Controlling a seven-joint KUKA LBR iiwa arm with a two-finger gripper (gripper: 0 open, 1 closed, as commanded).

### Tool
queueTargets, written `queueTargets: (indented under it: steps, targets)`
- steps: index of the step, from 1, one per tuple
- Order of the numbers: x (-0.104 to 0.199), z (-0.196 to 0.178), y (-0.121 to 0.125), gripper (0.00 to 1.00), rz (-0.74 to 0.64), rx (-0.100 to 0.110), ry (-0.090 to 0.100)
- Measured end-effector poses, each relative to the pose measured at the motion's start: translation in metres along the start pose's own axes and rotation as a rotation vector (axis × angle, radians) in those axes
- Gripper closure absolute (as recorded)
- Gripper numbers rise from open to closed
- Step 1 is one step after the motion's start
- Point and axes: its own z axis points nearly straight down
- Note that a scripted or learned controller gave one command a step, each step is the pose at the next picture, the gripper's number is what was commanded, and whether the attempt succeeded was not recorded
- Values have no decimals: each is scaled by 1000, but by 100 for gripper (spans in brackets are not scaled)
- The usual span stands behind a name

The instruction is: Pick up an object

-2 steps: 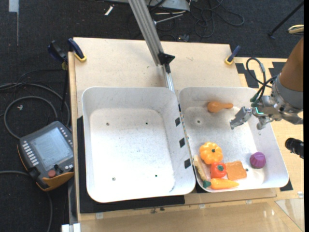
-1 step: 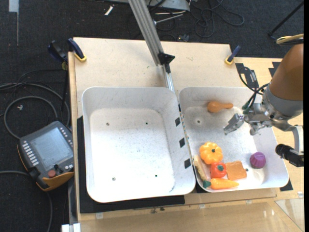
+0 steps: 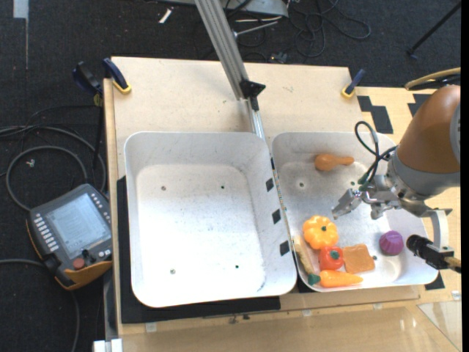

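Pumpkin (image 3: 321, 232), in the right bin (image 3: 293, 160) beside the tomato (image 3: 331, 257), is seen just down-left of the claw (image 3: 360, 202), whose fingers appear spread and hold nothing.

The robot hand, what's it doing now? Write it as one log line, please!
hand: over right bin, holding nothing | nearest: yellow pumpkin | also there: drumstick, purple ball, carrot | pick: not done
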Motion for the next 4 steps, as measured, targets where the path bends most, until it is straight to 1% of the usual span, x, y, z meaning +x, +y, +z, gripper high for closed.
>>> queueTargets:
  steps: [1,2,3,4]
  targets:
    - [1,53,0,0,-1,-2,0]
    - [0,40,1,100,-1,-7,-1]
    - [9,-18,2,100,-5,-12,-2]
    - [6,-76,1,100,-4,-13,-3]
